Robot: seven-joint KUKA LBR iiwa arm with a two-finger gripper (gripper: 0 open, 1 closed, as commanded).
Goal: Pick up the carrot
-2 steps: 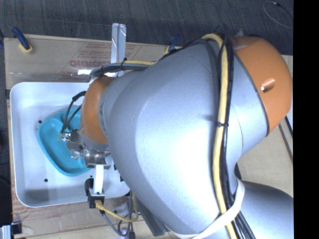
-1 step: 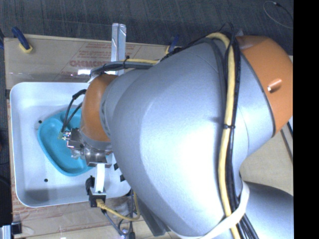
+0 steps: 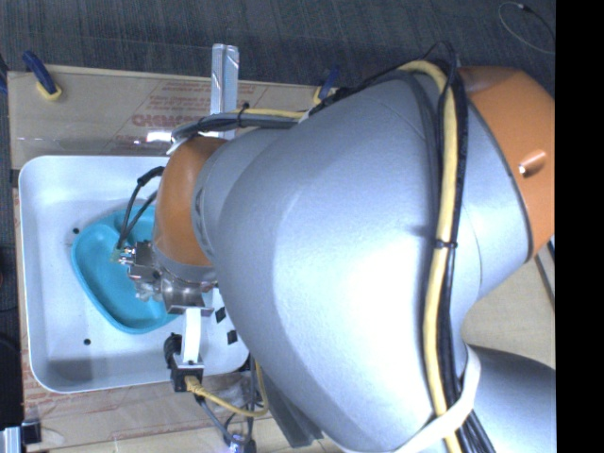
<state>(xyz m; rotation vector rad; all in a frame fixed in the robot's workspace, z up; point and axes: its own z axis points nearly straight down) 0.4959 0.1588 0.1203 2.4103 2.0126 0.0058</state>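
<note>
Writing: red print on the brown cardboard sheet [image 3: 179, 102] behind the bin, too faint to read.
Left bin: shallow white plastic bin [image 3: 47, 253] holding a turquoise plastic bowl-shaped piece [image 3: 104, 281].
Arm: big grey arm with orange band [image 3: 179, 206] covers most of the bench, reaching down over the turquoise piece.
Gripper [image 3: 142, 272]: jaw state cannot be told.
Carrot: its place cannot be told.
Floor: dark carpet [image 3: 283, 17] beyond the bench.
</note>
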